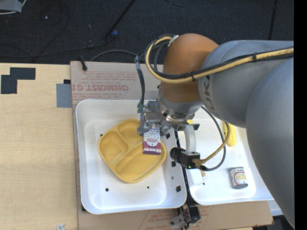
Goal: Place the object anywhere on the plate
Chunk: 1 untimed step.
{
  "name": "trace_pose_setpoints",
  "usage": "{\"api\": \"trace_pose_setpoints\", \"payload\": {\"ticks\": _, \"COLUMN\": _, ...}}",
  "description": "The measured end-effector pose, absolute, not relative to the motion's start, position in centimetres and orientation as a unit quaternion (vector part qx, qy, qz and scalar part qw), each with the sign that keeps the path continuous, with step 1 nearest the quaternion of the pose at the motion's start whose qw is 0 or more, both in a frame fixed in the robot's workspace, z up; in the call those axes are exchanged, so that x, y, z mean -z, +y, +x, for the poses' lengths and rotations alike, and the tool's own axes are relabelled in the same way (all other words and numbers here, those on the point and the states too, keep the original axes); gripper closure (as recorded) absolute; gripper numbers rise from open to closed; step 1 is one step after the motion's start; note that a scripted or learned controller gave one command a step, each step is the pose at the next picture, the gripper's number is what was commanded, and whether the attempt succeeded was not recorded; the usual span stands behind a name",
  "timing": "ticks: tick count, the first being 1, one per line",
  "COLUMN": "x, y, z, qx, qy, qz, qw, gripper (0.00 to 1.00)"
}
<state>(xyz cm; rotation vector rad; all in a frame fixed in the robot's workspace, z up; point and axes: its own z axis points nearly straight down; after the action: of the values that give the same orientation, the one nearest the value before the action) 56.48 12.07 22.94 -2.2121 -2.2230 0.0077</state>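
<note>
Fingers (150, 128) pinching small purple-and-white carton (152, 143) by its top; it hangs below them over yellow divided plastic plate (122, 152), right edge, in left white bin (91, 176).

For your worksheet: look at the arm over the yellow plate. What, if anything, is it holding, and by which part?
A small carton hangs from the gripper over the divided yellow plate; the jaws appear to grip it by its top end.

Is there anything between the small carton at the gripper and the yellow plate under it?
Nothing visible. The small carton hangs at the gripper, right over the yellow plate's right-hand edge in the left bin. The plate's compartments look bare.
</note>
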Motion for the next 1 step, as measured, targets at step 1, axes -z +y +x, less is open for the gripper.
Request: {"api": "trace_pose_setpoints", "payload": {"ticks": 1, "x": -23.15, "y": 16.43, "z": 55.88, "qx": -0.0011, "qy": -0.709, "qz": -0.705, "qw": 0.001, "gripper": 1.00}}
